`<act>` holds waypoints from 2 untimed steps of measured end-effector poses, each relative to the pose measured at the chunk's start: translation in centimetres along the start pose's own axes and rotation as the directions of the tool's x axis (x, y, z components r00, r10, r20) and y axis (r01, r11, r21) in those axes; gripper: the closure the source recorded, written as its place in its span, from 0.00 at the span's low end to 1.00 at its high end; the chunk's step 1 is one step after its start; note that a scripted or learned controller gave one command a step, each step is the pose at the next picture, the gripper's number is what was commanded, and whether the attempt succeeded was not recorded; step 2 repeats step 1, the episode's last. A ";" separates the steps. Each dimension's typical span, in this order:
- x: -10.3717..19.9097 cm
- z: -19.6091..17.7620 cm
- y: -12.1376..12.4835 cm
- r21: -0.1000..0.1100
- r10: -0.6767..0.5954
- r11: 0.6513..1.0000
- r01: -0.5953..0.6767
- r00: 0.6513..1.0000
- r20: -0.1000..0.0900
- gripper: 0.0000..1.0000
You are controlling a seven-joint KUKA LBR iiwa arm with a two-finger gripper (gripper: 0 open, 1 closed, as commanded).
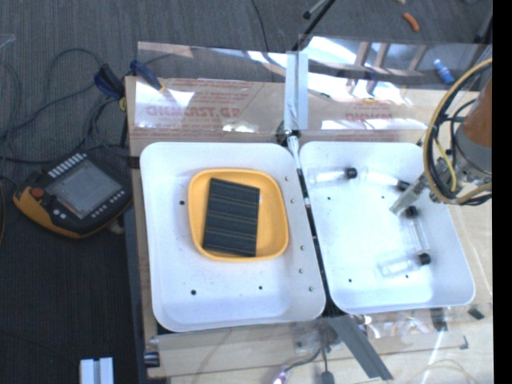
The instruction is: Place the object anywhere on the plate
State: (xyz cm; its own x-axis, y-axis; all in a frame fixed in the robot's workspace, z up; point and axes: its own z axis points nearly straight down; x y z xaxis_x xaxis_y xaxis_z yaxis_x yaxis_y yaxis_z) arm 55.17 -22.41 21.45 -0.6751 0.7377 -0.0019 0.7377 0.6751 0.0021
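A yellow plate (276,222) lies in the left bin (164,238). A black ridged rectangular block (232,216) rests flat on the middle of the plate, well inside its rim. The arm reaches in from the right edge, with looped cables around its wrist (460,166). Its gripper (408,197) is low over the upper right part of the right bin (352,286), far from the plate and the block. Nothing can be seen held in it.
Three clear tubes with black caps lie in the right bin: one at the back (340,174), one just below the gripper (414,229) and one near the front (404,262). A clear panel (216,110) stands behind the bins. A teach pendant (76,194) lies on the floor to the left.
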 end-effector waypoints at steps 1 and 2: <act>0.0 0.0 0.0 0.000 0.000 1.000 0.000 1.000 0.000 0.00; 0.0 0.0 0.0 0.000 0.000 1.000 0.000 1.000 0.000 0.00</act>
